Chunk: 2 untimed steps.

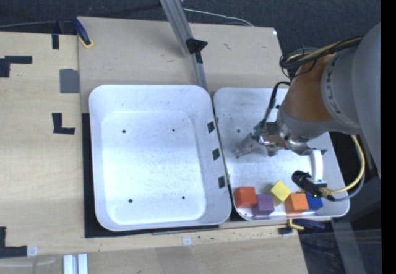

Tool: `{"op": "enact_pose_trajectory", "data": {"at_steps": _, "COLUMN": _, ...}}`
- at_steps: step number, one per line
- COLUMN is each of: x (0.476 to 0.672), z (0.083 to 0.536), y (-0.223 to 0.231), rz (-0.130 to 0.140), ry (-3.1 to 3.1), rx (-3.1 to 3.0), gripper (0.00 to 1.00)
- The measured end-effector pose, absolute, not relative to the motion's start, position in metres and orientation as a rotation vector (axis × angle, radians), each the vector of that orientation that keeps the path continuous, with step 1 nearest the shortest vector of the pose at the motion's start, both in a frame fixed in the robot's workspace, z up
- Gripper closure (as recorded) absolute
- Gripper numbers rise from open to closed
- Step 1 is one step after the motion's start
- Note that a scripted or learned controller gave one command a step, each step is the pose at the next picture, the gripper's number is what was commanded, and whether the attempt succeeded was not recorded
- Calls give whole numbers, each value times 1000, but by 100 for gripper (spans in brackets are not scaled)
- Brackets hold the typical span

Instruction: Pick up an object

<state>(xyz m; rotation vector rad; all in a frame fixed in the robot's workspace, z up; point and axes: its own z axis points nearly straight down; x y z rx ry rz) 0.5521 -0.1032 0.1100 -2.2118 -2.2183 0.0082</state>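
Five blocks (276,198) huddle in right bin's (241,106) near corner; claw (247,146) hangs above mid-bin, jaw state unclear. Shift nearer, descend squarely over yellow block (280,190).

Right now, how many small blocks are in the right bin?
5, along the near edge of the right bin: red block, purple block, yellow block, orange block, blue block. The arm may hide others.

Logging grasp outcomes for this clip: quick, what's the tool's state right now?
Tool: over the right shallow white bin, away from the coloured blocks; open or shut cannot be told.
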Motion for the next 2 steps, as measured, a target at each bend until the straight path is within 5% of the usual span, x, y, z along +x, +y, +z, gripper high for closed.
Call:
{"op": "enact_pose_trajectory", "data": {"at_steps": 1, "x": 575, "z": 197, "y": -78, "rz": -8, "ry": -2230, "rx": -2220, "gripper": 0}}
{"op": "enact_pose_trajectory", "data": {"at_steps": 2, "x": 572, "z": 201, "y": -79, "rz": 3, "ry": -2223, "rx": -2217, "gripper": 100}}
